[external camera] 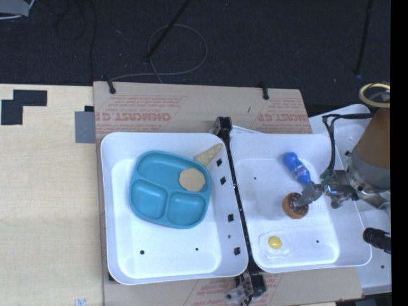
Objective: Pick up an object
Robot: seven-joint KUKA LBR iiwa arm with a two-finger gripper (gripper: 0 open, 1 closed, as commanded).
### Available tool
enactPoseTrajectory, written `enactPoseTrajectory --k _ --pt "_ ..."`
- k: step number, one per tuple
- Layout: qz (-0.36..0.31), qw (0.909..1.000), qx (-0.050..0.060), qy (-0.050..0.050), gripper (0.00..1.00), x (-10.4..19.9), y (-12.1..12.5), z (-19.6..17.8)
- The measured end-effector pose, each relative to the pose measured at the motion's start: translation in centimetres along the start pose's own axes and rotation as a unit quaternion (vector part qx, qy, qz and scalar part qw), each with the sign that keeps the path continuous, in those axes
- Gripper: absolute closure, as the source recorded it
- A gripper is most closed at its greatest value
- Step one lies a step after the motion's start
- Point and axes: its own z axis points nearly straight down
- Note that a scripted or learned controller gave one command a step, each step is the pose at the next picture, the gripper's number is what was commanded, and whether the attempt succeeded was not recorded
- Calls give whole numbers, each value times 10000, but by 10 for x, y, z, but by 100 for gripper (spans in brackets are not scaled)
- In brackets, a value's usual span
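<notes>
In the right bin (319, 257) a small brown round object (294, 206) lies near the middle. My gripper (306, 196) reaches in from the right, its tip right at the upper right edge of that brown object and touching or nearly touching it. A blue bottle-shaped object (296, 166) lies just above and behind the gripper. A toy fried egg (275, 243), white with a yellow yolk, rests near the bin's front edge.
The left bin (121, 247) holds a blue divided plate (159, 199) with a tan round disc (192, 180) on its upper right part. A tan wedge (208, 154) lies by that bin's back right corner. A black clamp rail (233, 203) separates the bins.
</notes>
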Motion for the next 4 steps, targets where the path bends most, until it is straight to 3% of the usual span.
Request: enactPoseTrajectory --k 1,3,4 --pt "-7 10000 -53 -12 0 0 3 -5" --pt "-9 10000 -24 3 0 -5 5 86" --pt "1 10000 -74 -14 0 -6 7 102"
